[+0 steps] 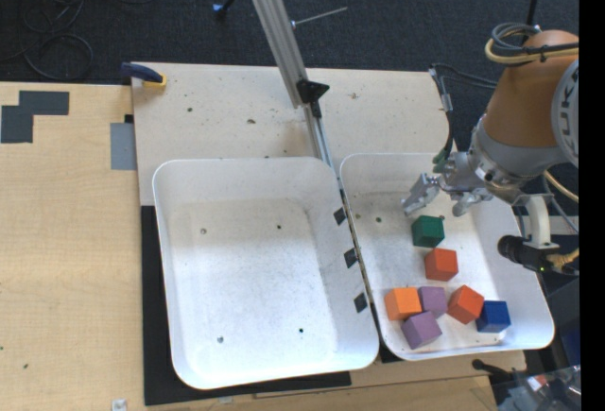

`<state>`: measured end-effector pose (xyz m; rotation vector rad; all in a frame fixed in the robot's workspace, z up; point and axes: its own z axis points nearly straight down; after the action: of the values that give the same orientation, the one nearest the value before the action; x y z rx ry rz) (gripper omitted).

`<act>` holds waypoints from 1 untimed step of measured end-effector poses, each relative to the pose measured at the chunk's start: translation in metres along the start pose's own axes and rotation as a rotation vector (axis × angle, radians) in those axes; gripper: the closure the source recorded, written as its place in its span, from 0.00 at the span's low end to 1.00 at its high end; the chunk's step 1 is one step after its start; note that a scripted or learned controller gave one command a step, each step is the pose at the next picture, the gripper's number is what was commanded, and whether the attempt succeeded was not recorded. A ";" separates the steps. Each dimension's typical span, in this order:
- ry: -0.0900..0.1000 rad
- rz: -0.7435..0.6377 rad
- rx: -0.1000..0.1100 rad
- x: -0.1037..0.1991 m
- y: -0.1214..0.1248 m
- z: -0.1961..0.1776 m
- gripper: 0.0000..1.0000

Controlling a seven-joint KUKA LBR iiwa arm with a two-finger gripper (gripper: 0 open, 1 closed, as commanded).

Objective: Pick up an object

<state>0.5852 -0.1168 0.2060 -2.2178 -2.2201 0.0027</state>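
The green cube [428, 231] lies in the right bin [378, 192], towards its far half, and serves as the landmark here: the gripper [440, 196] hangs just above and behind it, its two metal fingers spread apart with nothing between them, one finger tip reaching out to the cube's far left and the other sitting over its far right. Just in front of the green cube lies a red cube [440, 263], close but seemingly not touching, and further forward a tight cluster gathers along the bin's near wall: an orange cube [404, 302], two purple cubes [426, 316] pressed together, another red-orange cube [464, 303] and a blue cube [493, 315]. The likely trouble, as I judge it, is alignment: the fingers look offset behind the green cube, so a straight descent could land a fingertip on its top face or shove it into the red cube, and a closing grasp might then catch only an edge and let it slip. The bin floor is smooth white with shallow sloped walls, which may let a nudged cube slide. To the green cube's left sits the left bin [189, 305], speckled with small dark marks; behind both stretches a pale bench top [227, 107] crossed by a slanting aluminium bar [274, 12], with dark carpet and loose cables [57, 31] beyond
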 end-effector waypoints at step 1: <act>0.000 0.002 -0.001 -0.001 0.000 0.000 0.00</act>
<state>0.5851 -0.1177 0.2061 -2.2207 -2.2179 0.0021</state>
